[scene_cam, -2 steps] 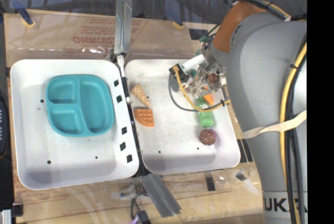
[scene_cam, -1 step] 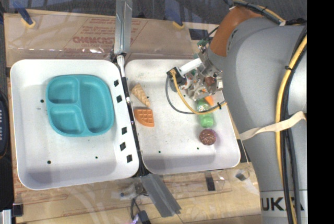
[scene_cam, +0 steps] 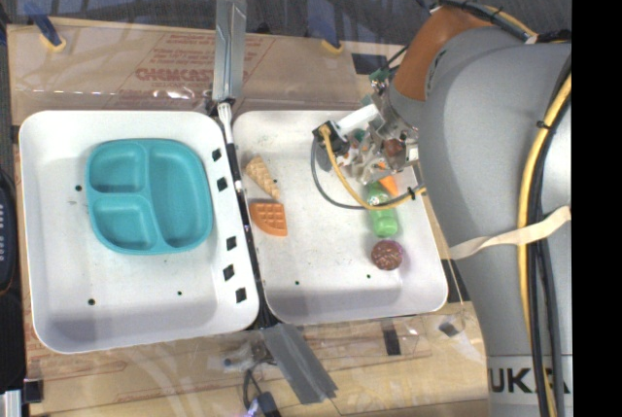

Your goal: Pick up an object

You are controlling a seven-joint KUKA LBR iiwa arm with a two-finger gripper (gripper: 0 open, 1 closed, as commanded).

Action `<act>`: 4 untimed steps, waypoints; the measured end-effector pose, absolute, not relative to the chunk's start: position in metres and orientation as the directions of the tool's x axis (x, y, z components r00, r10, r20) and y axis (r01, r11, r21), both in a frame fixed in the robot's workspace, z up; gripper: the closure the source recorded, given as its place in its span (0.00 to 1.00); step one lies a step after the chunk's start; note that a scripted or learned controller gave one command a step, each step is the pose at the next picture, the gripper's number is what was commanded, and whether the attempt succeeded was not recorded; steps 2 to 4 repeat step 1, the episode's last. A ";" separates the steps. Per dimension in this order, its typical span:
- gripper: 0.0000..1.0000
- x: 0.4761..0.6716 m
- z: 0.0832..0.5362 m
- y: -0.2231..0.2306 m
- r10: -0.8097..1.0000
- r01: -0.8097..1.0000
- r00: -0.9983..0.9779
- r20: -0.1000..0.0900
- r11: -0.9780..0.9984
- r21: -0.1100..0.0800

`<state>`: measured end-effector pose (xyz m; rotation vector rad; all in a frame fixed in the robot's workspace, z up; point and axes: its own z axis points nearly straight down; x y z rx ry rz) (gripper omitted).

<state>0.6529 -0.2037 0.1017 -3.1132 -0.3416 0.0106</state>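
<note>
**Currently, the gripper is lowered over the right side of the right bin**

Here the arm (scene_cam: 486, 114), grey with an orange band, is seen reaching in from the right, and the gripper (scene_cam: 377, 160) is placed low inside the right bin (scene_cam: 321, 294), near its right wall. Whether the gripper is spread or pressed together cannot be told, because it is hidden by cables and by the wrist body. A small orange piece (scene_cam: 388, 184) is seen directly below the gripper, touching or almost touching it, but it cannot be said that this piece is pinched.

Just under the orange piece a green object (scene_cam: 385, 223) is located, and a little lower a round dark red-brown object (scene_cam: 387, 256) is lying on the bin floor, apart from the gripper. On the left side of the same bin, a cone-shaped beige object (scene_cam: 260, 175) is found close to the divider, and an orange waffle-like square (scene_cam: 269, 217) is placed just below it.

In the left bin (scene_cam: 58, 308) a teal plate with three compartments (scene_cam: 151, 194) is laid flat, well apart from the arm.
</note>
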 end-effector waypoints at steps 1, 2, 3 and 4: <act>1.00 0.653 0.111 -0.203 0.221 0.221 0.975 -0.007 -0.975 -0.013; 1.00 0.653 0.111 -0.203 0.221 0.221 0.975 -0.007 -0.975 -0.013; 1.00 0.653 0.111 -0.203 0.221 0.221 0.975 -0.007 -0.975 -0.013; 1.00 0.653 0.111 -0.203 0.221 0.221 0.975 -0.007 -0.975 -0.013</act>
